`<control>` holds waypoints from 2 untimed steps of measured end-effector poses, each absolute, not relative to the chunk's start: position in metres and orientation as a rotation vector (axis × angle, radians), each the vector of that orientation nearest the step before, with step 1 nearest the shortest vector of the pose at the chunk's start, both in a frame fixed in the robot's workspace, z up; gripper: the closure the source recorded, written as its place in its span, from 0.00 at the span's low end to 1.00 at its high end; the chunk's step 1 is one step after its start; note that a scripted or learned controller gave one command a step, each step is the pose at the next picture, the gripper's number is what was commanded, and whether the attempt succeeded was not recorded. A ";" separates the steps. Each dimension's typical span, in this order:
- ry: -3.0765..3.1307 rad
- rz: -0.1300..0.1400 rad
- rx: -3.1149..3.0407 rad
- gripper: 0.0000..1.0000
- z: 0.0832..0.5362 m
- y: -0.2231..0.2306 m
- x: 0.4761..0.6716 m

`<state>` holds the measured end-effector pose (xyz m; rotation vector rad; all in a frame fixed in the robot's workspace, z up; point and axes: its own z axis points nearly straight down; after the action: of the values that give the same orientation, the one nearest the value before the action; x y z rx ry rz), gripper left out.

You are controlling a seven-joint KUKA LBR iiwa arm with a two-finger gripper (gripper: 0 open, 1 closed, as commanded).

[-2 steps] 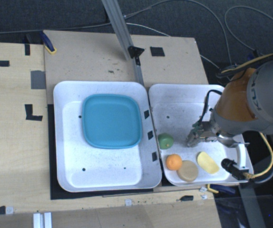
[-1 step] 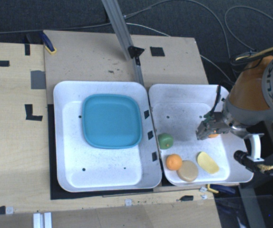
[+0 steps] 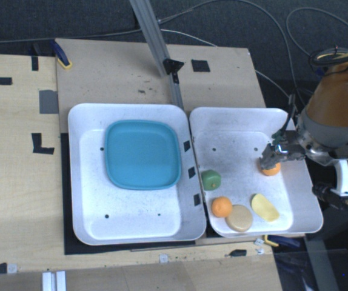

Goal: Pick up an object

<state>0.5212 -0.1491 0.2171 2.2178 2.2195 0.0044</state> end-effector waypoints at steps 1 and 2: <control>2.219 0.003 2.219 1.00 0.268 -0.159 0.522; 2.226 0.001 2.217 1.00 0.270 -0.108 0.514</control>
<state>0.5137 -0.1084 0.2703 2.2173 2.2262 0.0013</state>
